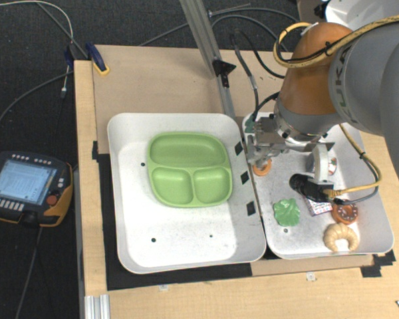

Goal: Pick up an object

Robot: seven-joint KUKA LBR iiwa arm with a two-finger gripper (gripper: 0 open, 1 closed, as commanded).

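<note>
My gripper [259,157] hangs low over the left edge of the right bin [379,234], close to the wall between the two bins. A small orange object [261,169] shows just under its tip, partly hidden by it, and I cannot see whether it is gripped. In front of it lie a green leafy toy [286,212], a purple-and-white packet [318,208], a chocolate donut [346,212] and a tan croissant [340,236].
The left bin [133,244] holds a green divided plate [189,168] in its back half. A metal pole [206,38] slants up behind the bins. A teach pendant [26,188] lies off the bench at left.
</note>
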